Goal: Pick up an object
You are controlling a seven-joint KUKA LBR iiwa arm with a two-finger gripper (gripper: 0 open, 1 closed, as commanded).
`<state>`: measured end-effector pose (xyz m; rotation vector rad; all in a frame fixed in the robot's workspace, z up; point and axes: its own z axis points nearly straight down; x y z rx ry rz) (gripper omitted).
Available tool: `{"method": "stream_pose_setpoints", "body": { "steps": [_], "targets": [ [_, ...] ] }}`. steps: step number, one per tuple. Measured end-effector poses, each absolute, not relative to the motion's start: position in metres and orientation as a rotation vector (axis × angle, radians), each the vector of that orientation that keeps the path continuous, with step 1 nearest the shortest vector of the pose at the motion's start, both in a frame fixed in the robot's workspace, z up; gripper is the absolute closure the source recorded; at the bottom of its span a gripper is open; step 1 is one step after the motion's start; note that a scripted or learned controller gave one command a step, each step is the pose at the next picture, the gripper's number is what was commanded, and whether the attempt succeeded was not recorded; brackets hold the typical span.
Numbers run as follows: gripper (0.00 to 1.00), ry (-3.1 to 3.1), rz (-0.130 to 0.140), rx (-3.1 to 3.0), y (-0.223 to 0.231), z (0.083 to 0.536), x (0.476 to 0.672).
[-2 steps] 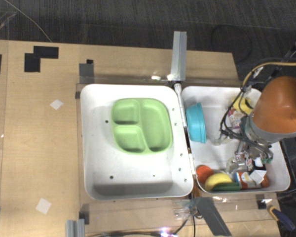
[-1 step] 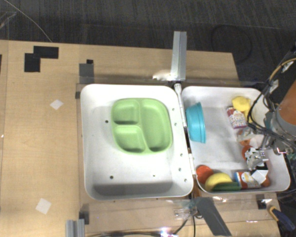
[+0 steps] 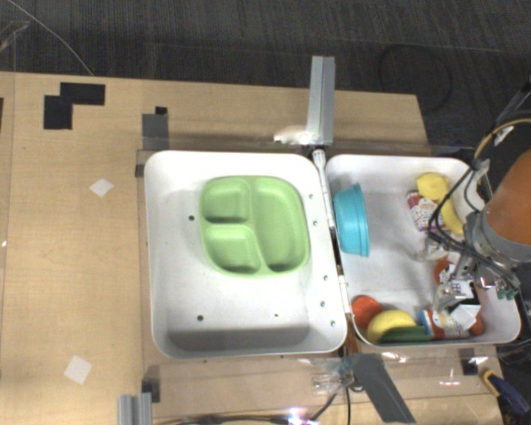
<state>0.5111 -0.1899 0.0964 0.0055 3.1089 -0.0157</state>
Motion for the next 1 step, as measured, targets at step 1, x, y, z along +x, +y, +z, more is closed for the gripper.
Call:
{"method": "stream_pose_setpoints", "body": {
  "steps": [1],
  "targets": [
    [0.00, 3.122, -0.003, 0.073, -0.1450, 0.0906, 0.5172]
  ]
}}
